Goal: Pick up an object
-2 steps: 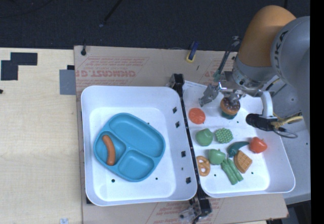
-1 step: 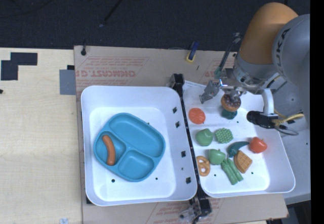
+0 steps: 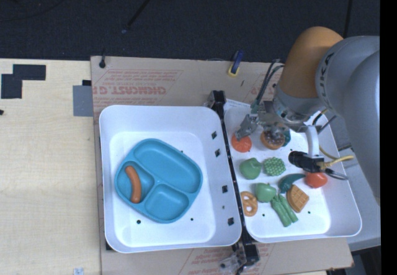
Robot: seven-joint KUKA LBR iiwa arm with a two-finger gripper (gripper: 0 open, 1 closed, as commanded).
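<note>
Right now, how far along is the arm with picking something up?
Done: a hot dog already lies in the blue tray in the left bin. In hand: nothing visibly; the gripper sits low over the right bin, just above an orange-red toy. Left: gripping and lifting one.

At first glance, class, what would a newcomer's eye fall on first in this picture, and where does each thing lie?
The big grey arm with its orange band reaches in from the right, its gripper low over the right bin, by an orange-red toy. That bin holds a bright cluster of toy foods, among them a pretzel and a waffle. In the left bin sits a blue tray with a sausage in its left compartment.
</note>
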